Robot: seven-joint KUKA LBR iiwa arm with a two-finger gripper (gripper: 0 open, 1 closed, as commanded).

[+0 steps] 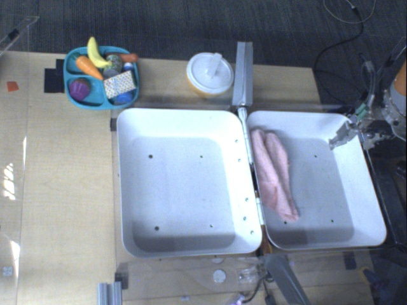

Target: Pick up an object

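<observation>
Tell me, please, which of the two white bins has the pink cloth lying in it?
The right bin, beside the gripper; the pink cloth lies along its left wall.

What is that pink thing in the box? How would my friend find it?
Look at the two white bins side by side and pick the right-hand bin. Along its left wall, next to the divider, lies a pink cloth, rolled into a long soft bundle. It is the only pink, floppy thing there; the colourful toy food sits far off in a blue tray.
</observation>
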